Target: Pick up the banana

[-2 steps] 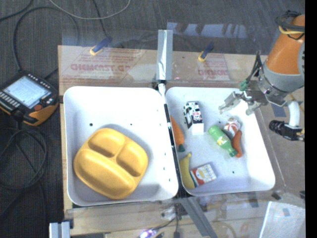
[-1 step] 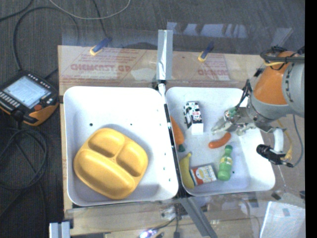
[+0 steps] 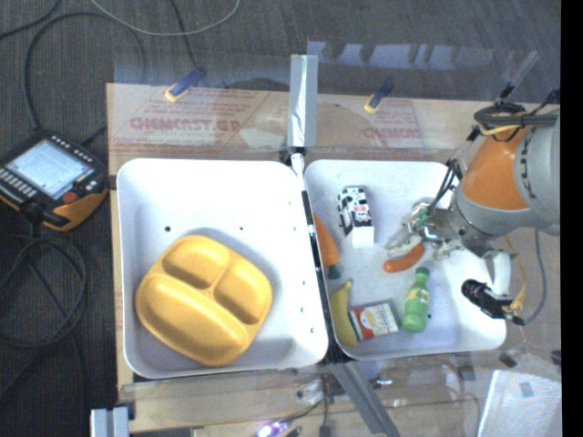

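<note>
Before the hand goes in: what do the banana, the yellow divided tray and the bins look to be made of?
Banana: likely a moulded plastic toy; even yellow, smooth skin, dark tip.
Yellow divided tray: looks like hard plastic with a soft sheen; rounded moulded compartments catch the light.
Left bin and right bin: probably thin white plastic, matte, with rounded corners. Not certain from this view.

You're looking down at a slant from one fixed camera above the bench [image 3: 209,121], far enough to take in both bins [image 3: 137,198].
</note>
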